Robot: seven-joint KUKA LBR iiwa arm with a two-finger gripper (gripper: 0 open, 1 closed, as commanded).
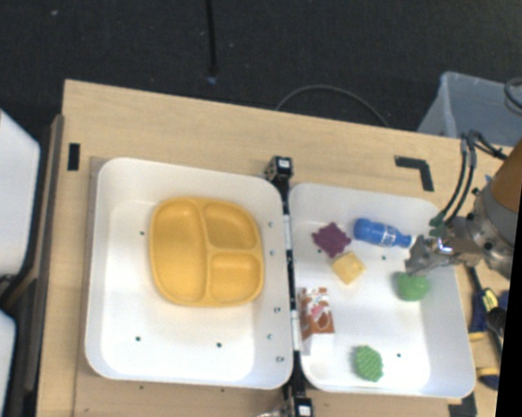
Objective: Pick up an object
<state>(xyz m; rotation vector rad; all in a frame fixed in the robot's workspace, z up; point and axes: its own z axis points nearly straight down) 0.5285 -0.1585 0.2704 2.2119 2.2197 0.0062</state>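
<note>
The wooden bench (204,130) spreads beneath me, carrying two shallow white bins side by side. The left bin (114,326) holds a yellow divided plate (207,251), a rounded tray with three compartments, lying flat toward the middle of that bin. The right bin (440,366) is where I am working, and my arm comes in over its far right corner from the right. My gripper (422,258) hangs above the right side of this bin, just over a round green object (412,287) that lies on the bin floor directly on my near side; from this slant I cannot tell whether my tips touch it, and nothing sits between them that I can see. Whether my fingers are spread or closed I cannot tell, since they merge into one pale metal shape here. Just left of me, at the far side of the bin, a blue bottle (381,233) lies on its side with its pale end pointing my way. Further left sits a purple star-like piece (332,239), and just near of that a small yellow block (347,268). By the bin's left wall lies a brown and white packet (315,313), partly crumpled. Toward the near edge rests a second green, bumpy object (368,362), well apart from me.
</note>
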